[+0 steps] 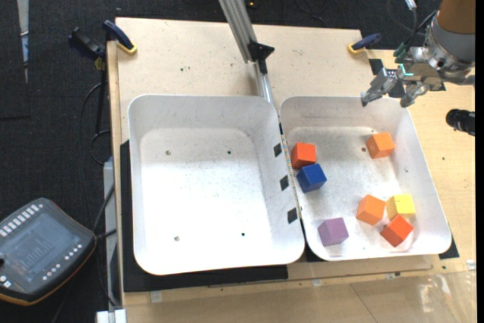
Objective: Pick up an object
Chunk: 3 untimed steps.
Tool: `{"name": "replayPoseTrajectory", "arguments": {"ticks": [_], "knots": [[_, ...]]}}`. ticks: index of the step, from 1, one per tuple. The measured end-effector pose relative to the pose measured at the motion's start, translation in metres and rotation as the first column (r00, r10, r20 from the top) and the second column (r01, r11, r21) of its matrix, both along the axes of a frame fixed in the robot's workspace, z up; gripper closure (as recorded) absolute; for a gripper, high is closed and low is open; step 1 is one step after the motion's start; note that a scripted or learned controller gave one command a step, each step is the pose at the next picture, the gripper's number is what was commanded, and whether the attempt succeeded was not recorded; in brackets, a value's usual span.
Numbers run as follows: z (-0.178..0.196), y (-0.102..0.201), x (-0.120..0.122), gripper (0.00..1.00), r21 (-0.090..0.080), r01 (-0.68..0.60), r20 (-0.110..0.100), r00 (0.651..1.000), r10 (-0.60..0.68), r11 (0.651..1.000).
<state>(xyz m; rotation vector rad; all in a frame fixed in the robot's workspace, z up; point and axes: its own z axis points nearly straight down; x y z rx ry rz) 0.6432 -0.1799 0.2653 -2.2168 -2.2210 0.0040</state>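
Our end effector (390, 92) hangs above the far right corner of the right bin (423, 163), close to its back rim. From this slanted view its fingers look spread and we see nothing between them, so we judge it open and carrying nothing.

All the objects lie in the right bin. The nearest one to us is the orange cube (380, 144), which sits toward the near side and a little to the left of the end effector. It stands alone, well apart from the others and not touching the right wall, so there is free room on all its sides for the fingers. It is a cube, so it has no long axis; its faces look slightly turned against the bin walls.

The other blocks are less easy. The red-orange cube (304, 153) and the blue cube (311, 177) touch each other near the divider between the bins. At the front right corner, an orange block (370, 209), a yellow block (402, 203) and a red block (397, 230) crowd together beside the wall. The purple cube (333, 231) stands free near the front rim.

The left bin (144, 163) holds no blocks. We think the lone orange cube is the best target.
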Motion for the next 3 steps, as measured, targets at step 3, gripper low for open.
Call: {"name": "replayPoseTrajectory", "arguments": {"ticks": [3], "knots": [[-0.107, 0.018, 0.010, 0.00, 0.000, -0.001, 0.000, 1.000, 0.001, 1.000]]}}
